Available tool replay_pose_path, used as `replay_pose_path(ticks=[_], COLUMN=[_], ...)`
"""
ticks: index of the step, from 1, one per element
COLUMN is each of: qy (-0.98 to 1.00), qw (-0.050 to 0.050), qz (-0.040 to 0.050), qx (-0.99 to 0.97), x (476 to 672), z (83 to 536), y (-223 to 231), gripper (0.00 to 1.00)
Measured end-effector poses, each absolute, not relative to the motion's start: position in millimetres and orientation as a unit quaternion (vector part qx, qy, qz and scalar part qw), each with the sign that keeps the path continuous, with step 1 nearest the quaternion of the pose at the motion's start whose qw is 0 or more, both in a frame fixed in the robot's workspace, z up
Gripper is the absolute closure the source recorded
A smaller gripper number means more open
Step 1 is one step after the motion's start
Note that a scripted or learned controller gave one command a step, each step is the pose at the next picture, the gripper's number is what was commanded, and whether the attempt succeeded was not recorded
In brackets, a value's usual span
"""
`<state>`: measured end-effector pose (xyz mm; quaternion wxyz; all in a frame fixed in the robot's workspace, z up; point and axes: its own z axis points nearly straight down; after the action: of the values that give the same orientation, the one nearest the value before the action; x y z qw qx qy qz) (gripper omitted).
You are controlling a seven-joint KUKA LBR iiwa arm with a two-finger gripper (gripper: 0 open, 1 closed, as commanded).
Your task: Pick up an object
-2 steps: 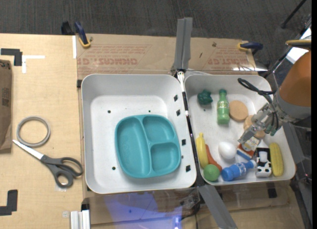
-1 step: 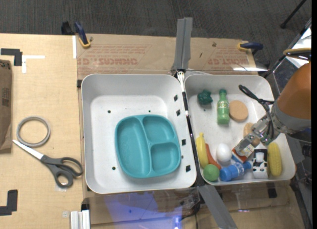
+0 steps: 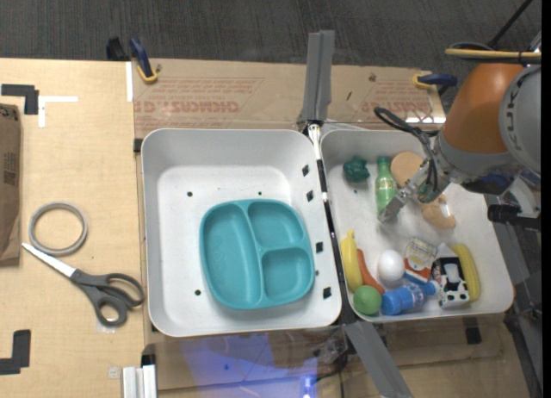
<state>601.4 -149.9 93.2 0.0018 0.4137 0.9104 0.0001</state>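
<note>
Currently the grey arm (image 3: 495,116), orange band above the wrist, enters from 3 o'clock and reaches down into the right bin (image 3: 491,293). Its jaws (image 3: 415,191) sit in the upper middle of that bin, just beside a green bottle (image 3: 384,183) standing at their 9 o'clock. Whether the jaws are apart or together cannot be told; nothing is seen between them.

Right bin contents: dark green toy (image 3: 355,169) at 10 o'clock of the jaws; tan round object (image 3: 405,165) at their 11 o'clock, partly hidden by the arm; pale peach object (image 3: 439,214) at 4 o'clock, near. Toward the bin's 6 o'clock edge: yellow banana (image 3: 349,258), orange carrot-like piece (image 3: 370,272), white egg (image 3: 391,265), green ball (image 3: 367,301), blue object (image 3: 403,298), small clear packet (image 3: 419,252), black-and-white cow toy (image 3: 451,282), second yellow piece (image 3: 467,267).

Left bin (image 3: 164,215) holds a teal divided plate (image 3: 256,253), lying flat, centre to 5 o'clock.

Tabletop (image 3: 69,172) at 9 o'clock of the bins: tape roll (image 3: 58,228) and grey-handled scissors (image 3: 86,282), close together.
</note>
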Motion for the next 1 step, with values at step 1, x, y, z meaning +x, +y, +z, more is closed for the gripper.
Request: replay_pose_path(ticks=[1], qy=[0.872], qw=[0.002], qz=[-0.0003], qx=[0.49], x=[656.9], z=[92.6], y=[-104.6], gripper=[0.0])
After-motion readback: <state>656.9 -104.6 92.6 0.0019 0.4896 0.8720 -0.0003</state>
